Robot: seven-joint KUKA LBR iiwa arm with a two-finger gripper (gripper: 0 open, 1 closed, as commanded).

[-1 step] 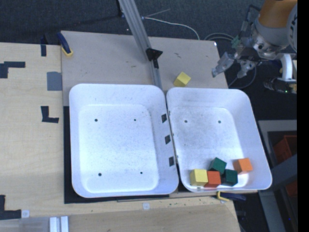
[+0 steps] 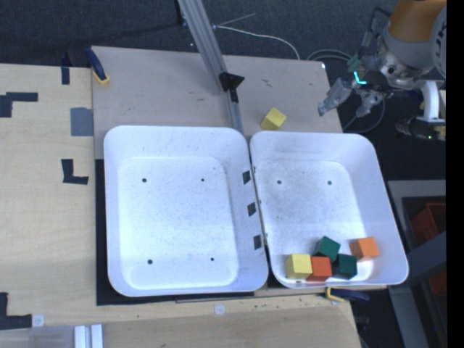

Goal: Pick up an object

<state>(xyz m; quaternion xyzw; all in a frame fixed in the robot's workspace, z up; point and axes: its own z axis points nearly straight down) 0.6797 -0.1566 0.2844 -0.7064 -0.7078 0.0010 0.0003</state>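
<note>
Several small blocks lie in the near right corner of the right bin: a yellow block, a red-orange block, two dark green blocks and an orange block. Another yellow block sits on the bench behind the bins. My gripper hangs above the bench beyond the right bin's far right corner, well away from the blocks. Its two grey fingers stand apart with nothing between them.
The left bin sits beside the right one. A slanted metal pole rises from between the bins toward the far edge. Cables lie on the dark floor behind the bench, near the arm.
</note>
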